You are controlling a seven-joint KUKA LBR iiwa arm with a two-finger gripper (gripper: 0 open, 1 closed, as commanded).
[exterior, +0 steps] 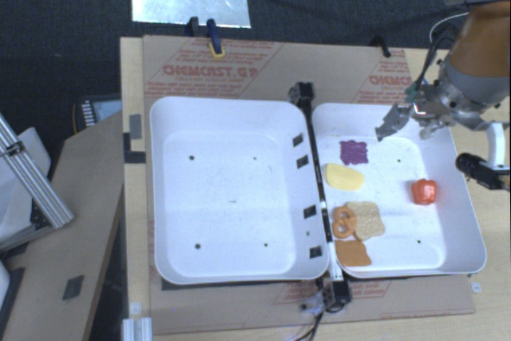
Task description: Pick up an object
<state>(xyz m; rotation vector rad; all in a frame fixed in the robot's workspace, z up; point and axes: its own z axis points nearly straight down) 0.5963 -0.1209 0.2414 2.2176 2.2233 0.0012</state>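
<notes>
Camera view gives me the gripper point(397, 124) above the right bin's point(459, 251) far edge; fingers' spread I cannot tell, nothing visibly held. Purple piece point(354, 152) lies just beside it; tomato point(425, 192) near the right edge.

**My arm, up close**

My arm point(479, 52) wears a broad orange band above a grey wrist. Thin dark cables loop beside it. My gripper point(393, 124) is grey metal, with a black piece alongside.
</notes>
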